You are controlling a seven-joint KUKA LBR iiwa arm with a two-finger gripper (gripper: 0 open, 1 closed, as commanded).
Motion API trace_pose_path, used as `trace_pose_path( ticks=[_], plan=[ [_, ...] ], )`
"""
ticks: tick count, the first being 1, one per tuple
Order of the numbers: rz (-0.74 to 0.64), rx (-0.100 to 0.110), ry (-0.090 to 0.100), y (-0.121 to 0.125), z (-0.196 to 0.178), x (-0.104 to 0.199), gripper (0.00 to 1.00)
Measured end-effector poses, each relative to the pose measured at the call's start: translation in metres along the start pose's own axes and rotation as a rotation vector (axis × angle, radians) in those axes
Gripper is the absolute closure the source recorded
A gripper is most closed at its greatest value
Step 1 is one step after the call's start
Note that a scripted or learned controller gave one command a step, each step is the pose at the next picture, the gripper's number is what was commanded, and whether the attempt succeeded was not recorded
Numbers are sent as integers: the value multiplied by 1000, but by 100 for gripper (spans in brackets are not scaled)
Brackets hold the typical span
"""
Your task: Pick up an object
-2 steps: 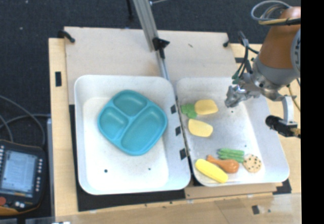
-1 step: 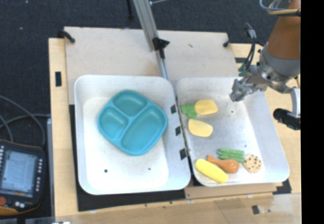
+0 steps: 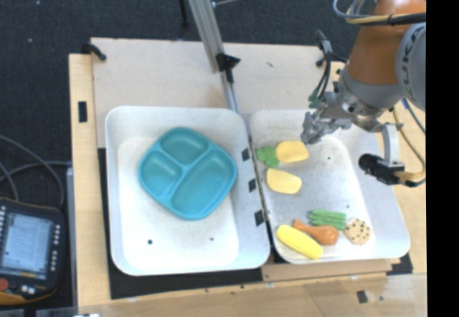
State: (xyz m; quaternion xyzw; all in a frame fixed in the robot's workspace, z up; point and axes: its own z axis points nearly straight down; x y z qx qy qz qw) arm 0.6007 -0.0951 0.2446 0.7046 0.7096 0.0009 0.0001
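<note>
My gripper (image 3: 313, 130) hangs over the back of the right bin (image 3: 373, 219), just right of and above a yellow piece with a green leafy end (image 3: 284, 153). A second yellow piece (image 3: 283, 181) lies a little nearer the front. At the bin's front lie a yellow banana-like piece (image 3: 299, 242), an orange carrot-like piece (image 3: 318, 232), a green bean piece (image 3: 328, 218) and a speckled cookie (image 3: 356, 230). Nothing shows between the gripper's tips.
The left bin (image 3: 129, 237) holds a blue divided plate (image 3: 188, 172). A grey metal pole (image 3: 204, 14) slants down from the top to the bins' shared back edge. A black fitting (image 3: 380, 167) on the arm overhangs the right bin's right side.
</note>
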Motion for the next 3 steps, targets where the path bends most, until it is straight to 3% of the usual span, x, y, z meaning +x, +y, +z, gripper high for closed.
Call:
trace_pose_path(
  ticks=[3],
  plan=[
    [-1, 2, 1, -31, -18, 148, 100]
  ],
)
